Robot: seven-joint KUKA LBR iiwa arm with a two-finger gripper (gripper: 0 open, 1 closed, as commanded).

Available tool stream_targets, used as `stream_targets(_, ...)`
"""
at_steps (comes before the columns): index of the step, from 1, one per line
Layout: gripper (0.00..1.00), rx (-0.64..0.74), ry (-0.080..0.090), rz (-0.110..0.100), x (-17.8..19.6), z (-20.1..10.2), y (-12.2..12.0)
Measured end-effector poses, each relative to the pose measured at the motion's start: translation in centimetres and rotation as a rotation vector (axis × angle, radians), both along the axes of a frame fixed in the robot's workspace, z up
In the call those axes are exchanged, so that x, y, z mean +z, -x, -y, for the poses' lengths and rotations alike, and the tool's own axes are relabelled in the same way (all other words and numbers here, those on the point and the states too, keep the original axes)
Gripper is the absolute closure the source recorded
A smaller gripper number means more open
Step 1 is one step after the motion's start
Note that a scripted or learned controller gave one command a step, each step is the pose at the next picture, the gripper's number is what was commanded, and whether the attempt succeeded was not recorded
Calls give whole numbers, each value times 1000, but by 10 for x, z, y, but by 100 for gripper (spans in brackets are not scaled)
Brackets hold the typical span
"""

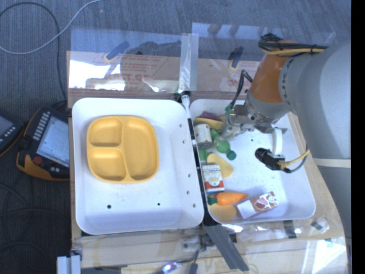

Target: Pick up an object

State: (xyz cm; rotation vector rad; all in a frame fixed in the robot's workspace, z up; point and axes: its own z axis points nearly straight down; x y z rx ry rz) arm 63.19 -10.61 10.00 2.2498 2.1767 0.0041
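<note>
Jaws (228, 129) low over green bottle (223, 145) in right bin (296, 207); open/shut can't tell.

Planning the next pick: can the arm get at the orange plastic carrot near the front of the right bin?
Probably yes. The orange plastic carrot lies uncovered on top in the right white bin, with open floor on its right; the gripper is farther back over the same bin.

I can't read a single word from here. The small red-and-white juice carton (213, 176), at six o'clock from the green plastic bottle (223, 147), carries a printed label too blurred to read. The red-and-white packet (258, 204) at its four o'clock and the handheld controller's screen (53, 140) are no clearer.
</note>
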Motion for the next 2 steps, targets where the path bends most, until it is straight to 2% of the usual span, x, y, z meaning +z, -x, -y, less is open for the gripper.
stream_targets(1, 100, 141, -4, -5, -5, -8, 83)
stream_targets(2, 0, 140, -3, -6, -7, -8, 83)
